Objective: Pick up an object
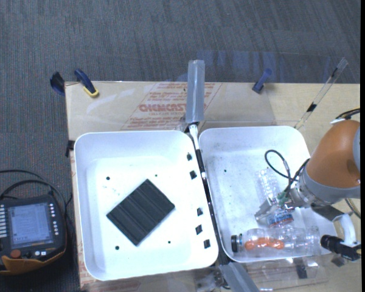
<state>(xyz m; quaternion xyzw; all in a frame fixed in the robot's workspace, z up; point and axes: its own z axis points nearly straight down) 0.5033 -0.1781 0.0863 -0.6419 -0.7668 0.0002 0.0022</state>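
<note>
My gripper (271,210) is low in the right bin (231,157), near its front right part, and the orange band of the arm (336,157) rises above it at the right. It sits among clear plastic bottles. One clear bottle (267,184) lies just behind the gripper. Another clear bottle (274,243) with a black cap and an orange piece inside lies along the bin's front wall. A small item with a blue label (282,218) touches the gripper's tip. In the left bin (91,163) a black ribbed flat pad (140,212) lies at a slant.
A grey upright post (195,93) stands behind the wall between the bins. Blue clamps (85,83) hold the board at the back. A teach pendant (27,227) lies on the floor at the left. A black cable (278,161) loops above the gripper.
</note>
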